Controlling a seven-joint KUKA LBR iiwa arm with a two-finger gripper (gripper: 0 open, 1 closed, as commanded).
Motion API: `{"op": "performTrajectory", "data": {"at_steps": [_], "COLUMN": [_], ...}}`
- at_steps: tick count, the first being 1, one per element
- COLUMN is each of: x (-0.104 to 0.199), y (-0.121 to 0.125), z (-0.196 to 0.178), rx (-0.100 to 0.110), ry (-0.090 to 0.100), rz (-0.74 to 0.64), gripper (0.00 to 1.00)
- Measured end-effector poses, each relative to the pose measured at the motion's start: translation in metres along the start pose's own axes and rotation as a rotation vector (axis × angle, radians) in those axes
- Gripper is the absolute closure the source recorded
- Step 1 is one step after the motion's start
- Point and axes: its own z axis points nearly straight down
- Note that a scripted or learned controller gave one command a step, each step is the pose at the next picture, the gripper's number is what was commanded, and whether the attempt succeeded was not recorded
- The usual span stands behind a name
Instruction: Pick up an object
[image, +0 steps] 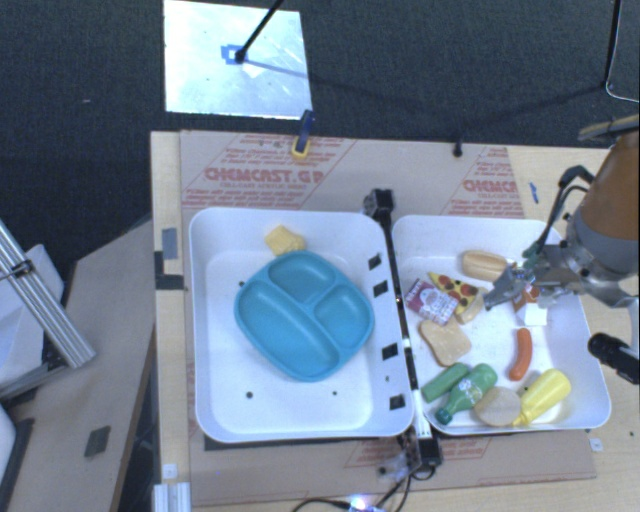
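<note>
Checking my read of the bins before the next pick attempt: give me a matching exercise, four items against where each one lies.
Items:
1. blue divided plate
2. yellow bottle
3. orange sausage
4. bread slice

Places:
A. right bin, near front right corner
B. left bin, middle
C. right bin, left part, beside the divider
D. right bin, just behind the yellow bottle

Pairs: 1-B, 2-A, 3-D, 4-C
</note>
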Motion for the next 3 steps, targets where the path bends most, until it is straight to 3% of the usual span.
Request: {"op": "performTrajectory", "data": {"at_steps": [1, 3], "x": [0.000, -0.007], "y": [0.003, 0.004], "z": [-0.007, 0.078], "rx": [-0.013, -0.010], "ry": [-0.002, -0.001], "rz": [-0.003, -0.001], "gripper": [0.00, 0.00]}}
